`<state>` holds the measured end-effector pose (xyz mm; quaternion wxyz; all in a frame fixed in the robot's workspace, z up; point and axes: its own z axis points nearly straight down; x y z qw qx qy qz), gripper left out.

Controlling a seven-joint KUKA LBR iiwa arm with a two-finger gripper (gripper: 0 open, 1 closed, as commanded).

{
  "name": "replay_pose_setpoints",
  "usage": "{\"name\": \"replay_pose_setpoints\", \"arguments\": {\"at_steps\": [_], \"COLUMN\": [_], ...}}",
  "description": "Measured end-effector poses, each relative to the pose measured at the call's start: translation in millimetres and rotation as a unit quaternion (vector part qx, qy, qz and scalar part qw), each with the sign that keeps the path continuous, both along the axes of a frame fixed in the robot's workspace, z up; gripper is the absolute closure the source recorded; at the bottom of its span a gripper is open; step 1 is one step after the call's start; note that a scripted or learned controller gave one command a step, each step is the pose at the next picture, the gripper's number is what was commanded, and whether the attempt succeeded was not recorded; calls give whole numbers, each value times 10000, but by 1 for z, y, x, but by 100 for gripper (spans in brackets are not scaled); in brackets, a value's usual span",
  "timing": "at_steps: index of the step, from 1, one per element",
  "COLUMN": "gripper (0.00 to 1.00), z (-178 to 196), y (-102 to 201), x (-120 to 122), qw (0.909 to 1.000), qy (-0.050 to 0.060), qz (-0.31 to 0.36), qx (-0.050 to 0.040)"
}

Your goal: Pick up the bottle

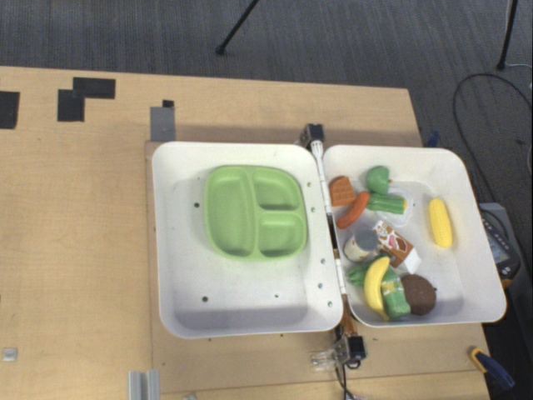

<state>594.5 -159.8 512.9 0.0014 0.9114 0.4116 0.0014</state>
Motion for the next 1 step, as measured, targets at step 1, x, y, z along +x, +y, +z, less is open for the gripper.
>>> {"name": "replay_pose_setpoints", "arguments": {"at_steps": [1], "gripper": [100], "z": [-161], "y": [78], "x": [-26], "qw": [9912], "qy": [22], "qz": [-1326], "qx": [15]}}
